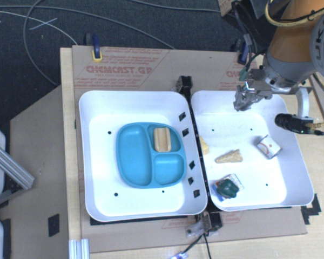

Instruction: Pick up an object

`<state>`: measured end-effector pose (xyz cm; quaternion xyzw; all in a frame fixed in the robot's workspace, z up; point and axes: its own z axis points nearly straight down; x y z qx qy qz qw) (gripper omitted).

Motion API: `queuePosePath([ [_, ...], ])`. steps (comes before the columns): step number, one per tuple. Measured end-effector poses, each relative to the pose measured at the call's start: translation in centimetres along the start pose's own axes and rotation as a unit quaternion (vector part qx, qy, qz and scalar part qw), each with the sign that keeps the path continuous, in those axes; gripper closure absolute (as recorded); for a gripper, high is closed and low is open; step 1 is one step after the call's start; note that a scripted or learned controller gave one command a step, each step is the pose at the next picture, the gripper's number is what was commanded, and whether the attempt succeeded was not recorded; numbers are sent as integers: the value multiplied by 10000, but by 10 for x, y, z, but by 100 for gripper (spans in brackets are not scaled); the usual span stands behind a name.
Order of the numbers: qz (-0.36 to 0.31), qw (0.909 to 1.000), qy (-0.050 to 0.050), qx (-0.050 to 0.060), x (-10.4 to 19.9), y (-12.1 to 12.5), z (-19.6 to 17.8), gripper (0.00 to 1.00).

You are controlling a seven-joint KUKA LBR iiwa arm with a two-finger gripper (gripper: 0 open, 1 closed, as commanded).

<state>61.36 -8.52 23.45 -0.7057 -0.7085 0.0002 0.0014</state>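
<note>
My gripper [244, 102] hangs over the far edge of the right bin [291, 190], above bare white floor, with nothing seen between its fingers. In that bin lie a tan wedge-shaped piece [229, 156] near the middle, a small white and grey block [268, 146] to its right, a green item in a clear wrapper [227, 188] near the front, and a small yellowish piece [203, 145] against the left wall. The left bin [97, 117] holds a blue divided plate [130, 154] with a tan bread-like piece [162, 140] in its upper right compartment.
A black clipped divider [188, 139] runs between the two bins. The arm's grey body and orange band [294, 34] fill the upper right. A black cylinder [291, 123] juts over the right bin's far right side. Cardboard surrounds the bins.
</note>
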Motion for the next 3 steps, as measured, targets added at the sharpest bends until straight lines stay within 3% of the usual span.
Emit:
queuePosePath([
  [2,-5,10000,4,5,96,-28,-10,100],
  [3,-7,10000,1,11,152,-40,7,100],
])
